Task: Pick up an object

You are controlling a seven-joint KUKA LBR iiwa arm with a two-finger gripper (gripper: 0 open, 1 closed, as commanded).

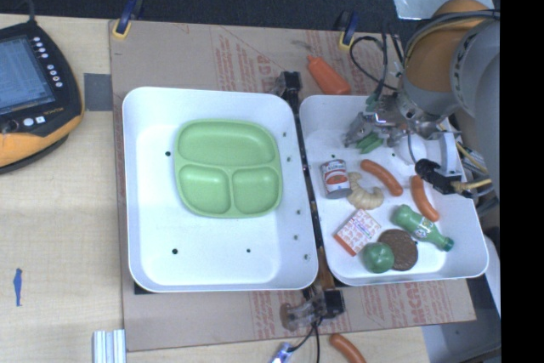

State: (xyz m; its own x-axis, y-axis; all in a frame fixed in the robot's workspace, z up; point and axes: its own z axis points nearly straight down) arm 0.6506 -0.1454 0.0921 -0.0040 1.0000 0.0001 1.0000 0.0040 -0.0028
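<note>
My gripper (367,134) hangs low over the back left part of the right bin (476,268), with the arm coming in from the right. A small green item (371,144) peeks out just beneath it. In front of it lie a red and white can (336,177), a red sausage (381,175), a second sausage (424,198), a beige pastry (367,198), a green bottle (421,225), a checkered packet (358,231), a green ball (376,257) and a brown disc (399,250).
The left bin (144,259) holds a green divided plate (228,166). An orange carrot (327,76) lies on the cardboard behind the bins. A control pendant (30,98) sits at the far left. Another orange piece (348,346) lies near the front edge.
</note>
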